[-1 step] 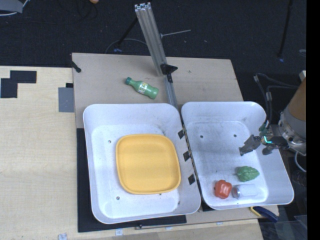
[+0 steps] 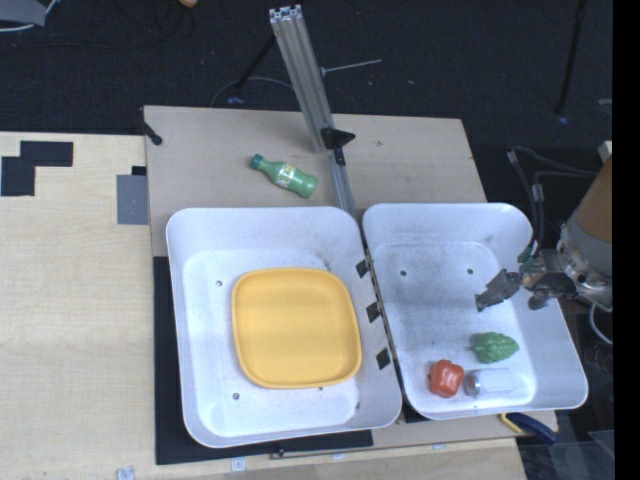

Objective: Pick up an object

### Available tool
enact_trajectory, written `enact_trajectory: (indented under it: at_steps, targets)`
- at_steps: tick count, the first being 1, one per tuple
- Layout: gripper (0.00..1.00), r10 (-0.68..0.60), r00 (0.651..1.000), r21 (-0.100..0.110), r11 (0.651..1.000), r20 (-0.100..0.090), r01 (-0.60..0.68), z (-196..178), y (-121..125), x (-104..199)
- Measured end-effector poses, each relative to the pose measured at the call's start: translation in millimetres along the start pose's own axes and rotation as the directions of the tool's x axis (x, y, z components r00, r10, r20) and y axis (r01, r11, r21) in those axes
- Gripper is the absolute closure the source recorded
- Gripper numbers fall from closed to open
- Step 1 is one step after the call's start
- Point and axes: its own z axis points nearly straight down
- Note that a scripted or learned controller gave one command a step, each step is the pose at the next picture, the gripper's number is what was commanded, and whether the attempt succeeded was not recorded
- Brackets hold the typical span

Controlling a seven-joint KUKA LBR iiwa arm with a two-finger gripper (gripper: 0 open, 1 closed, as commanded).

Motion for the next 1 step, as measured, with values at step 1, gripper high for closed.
enact_trajectory:
  at_steps: [1]
  targets:
    - [0.00,0.000,1.000,0.004,1.000,-0.001,0.000,56.0,-7.9,-6.0]
